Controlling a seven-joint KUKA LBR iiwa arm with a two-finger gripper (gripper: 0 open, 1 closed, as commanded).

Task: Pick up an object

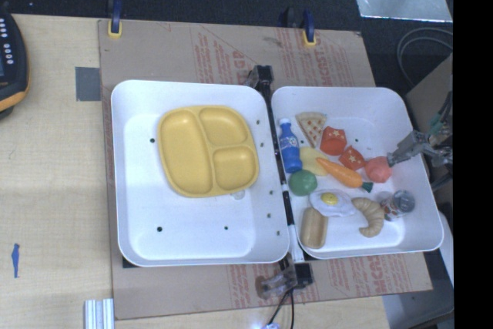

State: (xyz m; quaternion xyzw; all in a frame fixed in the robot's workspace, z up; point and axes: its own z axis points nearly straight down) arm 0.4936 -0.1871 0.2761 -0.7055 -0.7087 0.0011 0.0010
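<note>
Just beside the tool (397, 157), left of it, a pinkish-red toy (377, 169).

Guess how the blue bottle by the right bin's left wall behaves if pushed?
The blue bottle lies on its side, so it will likely roll. It looks like smooth toy plastic: probably light, stiff and slippery. The wall beside it may hinder a grasp.

Two bins sit side by side on the tabletop (54, 166): the left bin (139, 235) holds a divided plate (208, 150), the right bin (385, 100) a cluster of toy foods. In the right bin a bottle (290, 146) lies along the left wall, a carrot (339, 172) mid-bin, a croissant (371, 215) toward the front. The pincer (402, 153) reaches in from the right, apparently just beside a round piece (377, 169).
</note>
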